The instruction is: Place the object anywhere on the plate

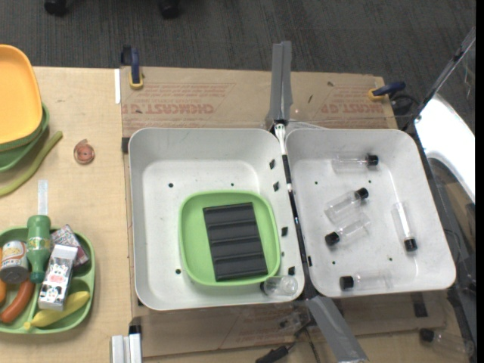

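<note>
A green square plate [192, 237] lies in the left bin [151, 203], toward its front. A black ridged block [236, 240] rests flat on the middle of the plate. Just off the plate's front right corner lies a small clear vial [280, 286], against the bin wall. In the right bin [431, 203], several clear vials with black caps are scattered: one at the back [354, 162], two near the middle [346, 203] [348, 231], one at the right [403, 225], and one at the front [364, 280].
A metal bar [281, 82] runs back from the seam between the bins. Clamps [133, 70] [386, 91] hold the cardboard sheet. On the left table stand stacked orange and green plates [15, 104] and a green tray of toy food [45, 282].
</note>
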`<state>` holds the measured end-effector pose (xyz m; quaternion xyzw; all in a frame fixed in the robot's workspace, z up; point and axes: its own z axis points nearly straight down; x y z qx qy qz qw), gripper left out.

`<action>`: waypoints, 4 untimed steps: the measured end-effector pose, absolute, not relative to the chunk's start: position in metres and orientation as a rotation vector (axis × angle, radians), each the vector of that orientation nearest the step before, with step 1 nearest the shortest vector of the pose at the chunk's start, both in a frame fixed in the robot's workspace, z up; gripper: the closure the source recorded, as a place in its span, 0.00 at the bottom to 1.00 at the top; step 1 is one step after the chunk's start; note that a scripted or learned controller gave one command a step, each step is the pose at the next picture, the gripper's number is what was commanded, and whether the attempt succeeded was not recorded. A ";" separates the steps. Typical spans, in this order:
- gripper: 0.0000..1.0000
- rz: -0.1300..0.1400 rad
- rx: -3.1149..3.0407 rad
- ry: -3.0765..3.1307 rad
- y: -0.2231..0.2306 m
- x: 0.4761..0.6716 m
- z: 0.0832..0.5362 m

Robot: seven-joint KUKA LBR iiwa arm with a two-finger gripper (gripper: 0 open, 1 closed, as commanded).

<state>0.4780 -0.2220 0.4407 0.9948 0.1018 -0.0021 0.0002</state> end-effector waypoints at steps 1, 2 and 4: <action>0.00 -0.007 3.125 0.320 -0.222 0.478 0.441; 0.00 -0.007 3.125 0.320 -0.222 0.478 0.441; 0.00 -0.008 3.125 0.321 -0.222 0.478 0.440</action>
